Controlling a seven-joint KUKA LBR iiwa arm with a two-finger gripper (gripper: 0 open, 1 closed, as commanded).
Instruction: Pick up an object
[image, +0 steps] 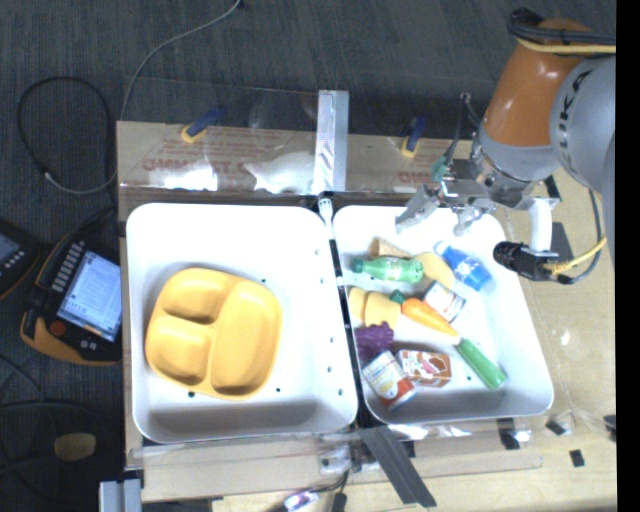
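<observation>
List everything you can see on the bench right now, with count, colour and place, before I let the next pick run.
Bins: 2, white, side by side on bench.
Divided tray: 1, yellow, left bin.
Green bottle: 1, lying, right bin upper middle.
Blue-capped bottle: 1, right bin upper right.
Toy carrot: 1, orange with green top, right bin centre.
Purple grapes: 1 bunch, right bin, left of centre.
Red packets: 2, right bin front.
Green stick: 1, right bin front right.
Pendant: 1, orange and black, floor left.
Arm: grey, orange band, upper right.
Gripper: 1, above right bin's far edge.

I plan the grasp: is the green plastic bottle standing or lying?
Lying: the green plastic bottle shows its whole side, cap pointing left.
</observation>
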